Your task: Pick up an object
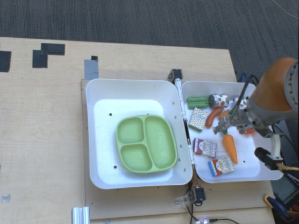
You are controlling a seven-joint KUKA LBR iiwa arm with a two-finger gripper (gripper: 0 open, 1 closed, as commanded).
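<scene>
Camera view: gripper (223,125) amid carrot (230,147), sausage (214,116), cartons.

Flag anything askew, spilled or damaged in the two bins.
Nothing stands out. The green three-compartment plastic plate sits flat in the left white bin; toy foods such as the orange carrot lie loosely scattered inside the right white bin.

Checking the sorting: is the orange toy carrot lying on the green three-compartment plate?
No, the orange toy carrot lies in the right white bin; the green three-compartment plate sits in the left bin.
</scene>
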